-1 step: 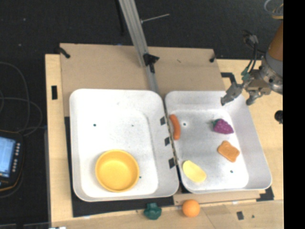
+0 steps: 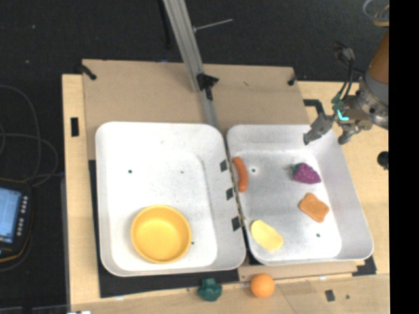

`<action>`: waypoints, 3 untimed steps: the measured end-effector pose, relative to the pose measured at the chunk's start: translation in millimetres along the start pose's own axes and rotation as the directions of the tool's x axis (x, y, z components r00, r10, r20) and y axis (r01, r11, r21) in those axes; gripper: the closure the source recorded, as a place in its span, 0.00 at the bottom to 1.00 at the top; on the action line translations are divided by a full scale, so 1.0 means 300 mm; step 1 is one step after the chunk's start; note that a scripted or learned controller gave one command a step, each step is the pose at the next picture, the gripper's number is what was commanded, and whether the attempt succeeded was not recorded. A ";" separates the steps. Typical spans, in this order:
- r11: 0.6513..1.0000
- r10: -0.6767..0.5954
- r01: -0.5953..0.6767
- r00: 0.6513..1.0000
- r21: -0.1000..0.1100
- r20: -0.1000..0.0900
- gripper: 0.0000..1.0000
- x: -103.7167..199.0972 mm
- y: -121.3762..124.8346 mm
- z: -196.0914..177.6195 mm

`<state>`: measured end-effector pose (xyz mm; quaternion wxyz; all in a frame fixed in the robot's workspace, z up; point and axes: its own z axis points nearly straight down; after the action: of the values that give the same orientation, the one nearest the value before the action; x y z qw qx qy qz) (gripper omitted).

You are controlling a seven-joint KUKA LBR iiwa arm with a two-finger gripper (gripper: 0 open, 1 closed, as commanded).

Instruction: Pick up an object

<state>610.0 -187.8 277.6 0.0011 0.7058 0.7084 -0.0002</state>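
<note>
Nearest us, an orange ball (image 2: 262,285) lies outside the bins. We note the gripper (image 2: 331,131) released, empty, above the right bin's (image 2: 353,237) far-right corner; purple object (image 2: 306,173) nearby warrants a centred descent.

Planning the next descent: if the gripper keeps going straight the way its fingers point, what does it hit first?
The open gripper hangs above the right bin's far right corner. Straight on, it would likely meet bare bin floor there, short of the purple grapes, though depth is unclear.
</note>
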 end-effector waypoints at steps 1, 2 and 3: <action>1.000 0.004 -0.004 1.000 0.006 0.000 0.00 -0.013 -0.028 0.198; 1.000 0.004 -0.004 1.000 0.006 -0.001 0.00 -0.003 -0.061 0.387; 1.000 0.005 -0.005 1.000 0.003 0.000 0.00 -0.006 -0.057 0.527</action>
<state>593.2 -190.0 119.5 0.0000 0.7074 0.7068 -0.0014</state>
